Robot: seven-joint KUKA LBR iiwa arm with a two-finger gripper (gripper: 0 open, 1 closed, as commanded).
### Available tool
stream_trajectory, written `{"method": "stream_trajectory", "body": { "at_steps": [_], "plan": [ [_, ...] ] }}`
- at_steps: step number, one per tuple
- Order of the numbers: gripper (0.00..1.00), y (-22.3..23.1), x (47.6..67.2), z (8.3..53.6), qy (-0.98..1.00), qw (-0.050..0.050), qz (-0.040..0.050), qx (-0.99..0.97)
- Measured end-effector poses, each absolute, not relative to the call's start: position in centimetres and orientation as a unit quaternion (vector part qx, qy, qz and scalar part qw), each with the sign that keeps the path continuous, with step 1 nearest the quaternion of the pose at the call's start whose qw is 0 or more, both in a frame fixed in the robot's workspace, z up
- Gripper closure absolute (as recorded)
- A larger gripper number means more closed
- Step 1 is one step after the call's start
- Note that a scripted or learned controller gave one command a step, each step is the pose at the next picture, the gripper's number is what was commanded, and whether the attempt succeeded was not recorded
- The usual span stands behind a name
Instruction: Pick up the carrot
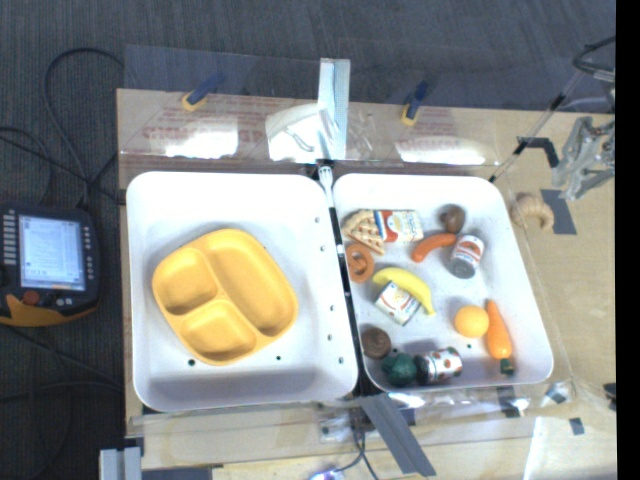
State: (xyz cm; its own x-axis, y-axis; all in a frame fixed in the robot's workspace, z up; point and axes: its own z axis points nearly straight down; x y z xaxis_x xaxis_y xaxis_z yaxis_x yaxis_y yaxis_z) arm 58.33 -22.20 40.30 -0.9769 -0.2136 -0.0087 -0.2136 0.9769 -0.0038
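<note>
The carrot [498,330] is being seen in the right bin [520,268], near its right wall and toward the front corner. It is lying flat, with its green end pointing to the front of the bin. An orange round fruit [470,320] is lying just beside it on the left, touching it or almost touching it. A banana [405,286] is lying further left, near the middle of the bin, with a small can [398,303] against it. A can with a red label [440,365] is lying on its side at the front wall, next to a dark green item [401,369]. A sausage [435,245] and an upright can [466,255] are resting toward the back.

The left bin [150,368] is being occupied by a yellow divided plate [224,294].

The gripper [588,158] is being held at the right edge of the view, above the tabletop [570,298] and behind the right bin, well apart from the carrot. Whether it is open or closed cannot be told; nothing is being seen in its grasp. A croissant [530,209] is lying on the tabletop close to it.
</note>
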Motion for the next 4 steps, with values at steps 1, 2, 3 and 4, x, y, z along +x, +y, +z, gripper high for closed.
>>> {"method": "stream_trajectory", "body": {
  "at_steps": [1,2,3,4],
  "plan": [
    [1.00,-22.1,67.0,45.3,0.963,0.004,-0.0006,-0.271],
    [1.00,-22.1,67.0,46.3,0.935,0.004,-0.0012,-0.355],
    [1.00,-22.1,66.9,34.1,0.831,0.000,0.0031,-0.556],
    [1.00,-22.1,67.0,46.6,0.791,0.006,-0.0050,-0.612]
  ]
}}
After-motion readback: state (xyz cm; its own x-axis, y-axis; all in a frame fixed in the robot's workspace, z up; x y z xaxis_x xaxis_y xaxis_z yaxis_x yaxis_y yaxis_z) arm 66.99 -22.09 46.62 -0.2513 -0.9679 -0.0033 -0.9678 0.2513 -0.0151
